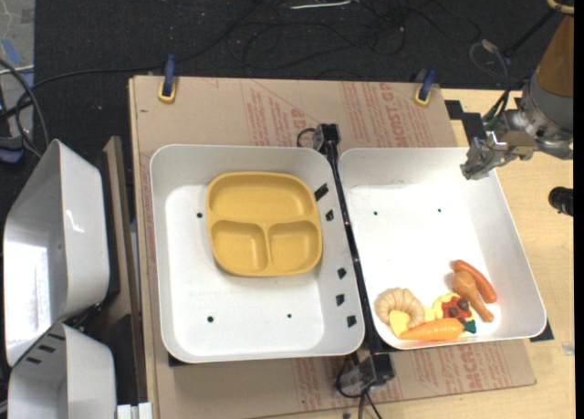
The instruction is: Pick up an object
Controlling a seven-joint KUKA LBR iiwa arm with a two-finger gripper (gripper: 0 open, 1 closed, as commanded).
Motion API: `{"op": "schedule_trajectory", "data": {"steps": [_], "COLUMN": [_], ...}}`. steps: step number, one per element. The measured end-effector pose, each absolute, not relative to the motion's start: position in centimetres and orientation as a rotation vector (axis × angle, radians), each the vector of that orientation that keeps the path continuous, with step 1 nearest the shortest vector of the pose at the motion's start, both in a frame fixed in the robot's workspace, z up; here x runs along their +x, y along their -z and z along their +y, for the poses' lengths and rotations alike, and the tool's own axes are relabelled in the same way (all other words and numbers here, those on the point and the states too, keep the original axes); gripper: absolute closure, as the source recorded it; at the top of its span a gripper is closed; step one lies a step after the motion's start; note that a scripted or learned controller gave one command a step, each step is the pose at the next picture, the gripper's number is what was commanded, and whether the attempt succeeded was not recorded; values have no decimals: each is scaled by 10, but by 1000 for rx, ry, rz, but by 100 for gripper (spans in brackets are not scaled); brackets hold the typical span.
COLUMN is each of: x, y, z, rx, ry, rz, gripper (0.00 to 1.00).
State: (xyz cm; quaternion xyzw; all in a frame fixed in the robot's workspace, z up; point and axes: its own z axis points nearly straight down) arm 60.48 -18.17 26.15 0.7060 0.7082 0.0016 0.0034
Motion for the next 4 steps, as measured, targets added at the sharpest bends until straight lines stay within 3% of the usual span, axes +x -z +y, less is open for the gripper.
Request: {"op": "schedule_trajectory", "data": {"steps": [2,4], "x": [578,559], "y": [-237,-250], "z": [-76,26], "rx": [2215,2212], "ry": [1,-2], "rz": [2231,2232], "gripper": [100,100]}}
